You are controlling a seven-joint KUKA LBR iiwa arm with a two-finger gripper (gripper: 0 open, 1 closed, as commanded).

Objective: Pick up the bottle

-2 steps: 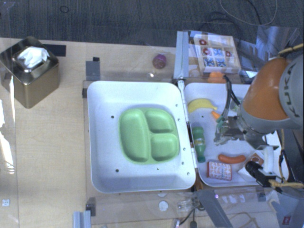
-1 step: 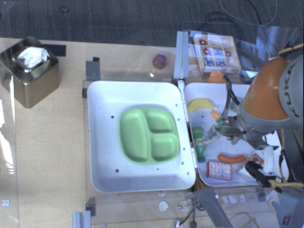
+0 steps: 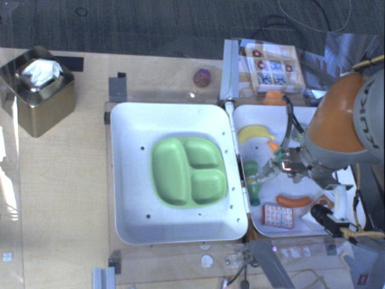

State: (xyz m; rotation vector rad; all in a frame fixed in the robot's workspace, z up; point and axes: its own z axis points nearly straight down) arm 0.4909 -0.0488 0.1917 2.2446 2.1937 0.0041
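My end effector (image 3: 269, 168) hangs low in the right bin (image 3: 260, 224), near its left wall, and I cannot tell how it is set. The green bottle (image 3: 252, 179) lies just beside it against that wall. A banana (image 3: 255, 133), a sausage (image 3: 293, 201) and a small box (image 3: 278, 215) share this bin. The left bin (image 3: 129, 221) holds a green tray (image 3: 189, 171).

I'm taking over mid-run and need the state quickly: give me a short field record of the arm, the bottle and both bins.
arm: over right bin, reaching in from the right
gripper: low, beside green bottle; finger state unclear
bottle: lying in right bin near its left wall; grasp not confirmed
right bin, others: banana, sausage, small red box
left bin: green divided tray
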